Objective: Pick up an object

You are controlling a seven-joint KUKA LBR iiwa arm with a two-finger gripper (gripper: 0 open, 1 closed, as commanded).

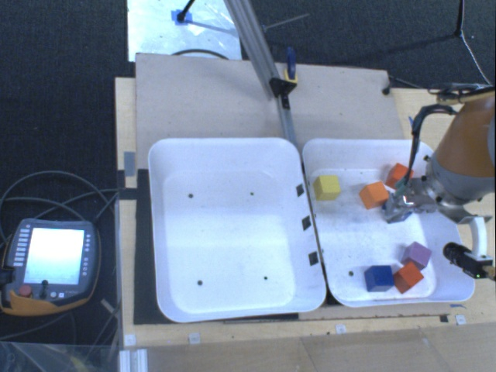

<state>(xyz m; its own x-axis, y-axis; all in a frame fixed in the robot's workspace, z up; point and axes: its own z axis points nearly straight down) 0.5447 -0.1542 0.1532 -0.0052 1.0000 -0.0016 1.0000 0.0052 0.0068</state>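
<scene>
Low in the right bin (349, 149), tool (399, 210) just beside an orange block (373, 195) near the far wall; grip state unclear. Yellow block (326, 187) by the left wall. Bin centre open; left bin (225, 149) roomy.

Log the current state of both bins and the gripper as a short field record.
left bin: no blocks seen
right bin: six blocks
far side: yellow block, orange block, red-orange block
near side: blue block, red block, purple block
gripper: low in right bin, beside orange block
held object: cannot tell
</scene>
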